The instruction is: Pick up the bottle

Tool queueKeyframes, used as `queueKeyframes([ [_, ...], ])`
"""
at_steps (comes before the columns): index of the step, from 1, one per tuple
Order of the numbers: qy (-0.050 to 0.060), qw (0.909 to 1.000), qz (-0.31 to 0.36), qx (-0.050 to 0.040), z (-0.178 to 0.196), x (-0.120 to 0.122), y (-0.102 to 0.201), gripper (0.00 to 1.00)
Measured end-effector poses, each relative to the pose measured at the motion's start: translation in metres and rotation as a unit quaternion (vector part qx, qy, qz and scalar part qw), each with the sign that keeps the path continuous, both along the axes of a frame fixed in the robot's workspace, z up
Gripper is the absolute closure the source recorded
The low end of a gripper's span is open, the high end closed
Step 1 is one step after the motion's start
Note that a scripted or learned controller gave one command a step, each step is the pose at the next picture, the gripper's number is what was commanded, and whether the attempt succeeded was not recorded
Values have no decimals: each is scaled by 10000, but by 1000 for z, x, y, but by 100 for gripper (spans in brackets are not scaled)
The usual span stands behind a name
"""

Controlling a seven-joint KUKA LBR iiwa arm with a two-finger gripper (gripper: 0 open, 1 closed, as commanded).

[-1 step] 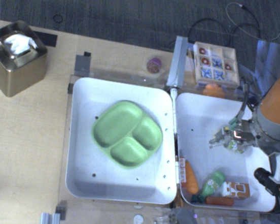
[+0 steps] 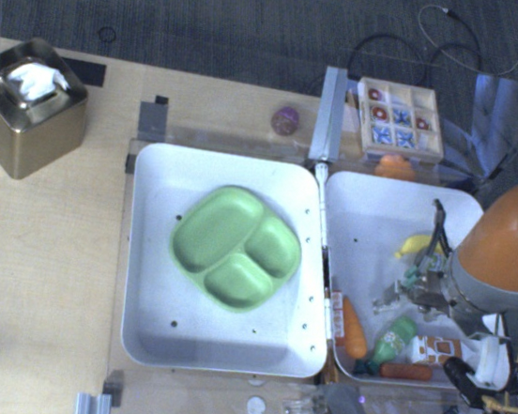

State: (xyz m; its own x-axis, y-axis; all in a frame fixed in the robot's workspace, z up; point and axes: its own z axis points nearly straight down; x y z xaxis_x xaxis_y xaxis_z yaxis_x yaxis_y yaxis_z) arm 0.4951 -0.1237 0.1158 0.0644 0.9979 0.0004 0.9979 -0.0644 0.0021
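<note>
While over right bin (image 2: pixel 373 207), claw (image 2: pixel 415 293) above bottle (image 2: pixel 393 340).

Quick count: two white bins (image 2: pixel 142 233), one green divided plate (image 2: pixel 235 246), one green bottle (image 2: pixel 393 337), one carrot (image 2: pixel 351 325), one banana (image 2: pixel 414 244) around 3 o'clock.

A: Which parts were obscured?
B: The arm (image 2: pixel 509 248) covered the right bin's (image 2: pixel 373 207) far side, and the frame edge cut the arm off.
A: And the gripper (image 2: pixel 418 293)?
B: Its finger spacing was too cluttered to judge.
</note>
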Motion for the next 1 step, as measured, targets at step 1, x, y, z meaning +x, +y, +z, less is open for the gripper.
queueKeyframes([
  [1, -20, 9996, 283, -3, 27, -6, 40, 0],
])
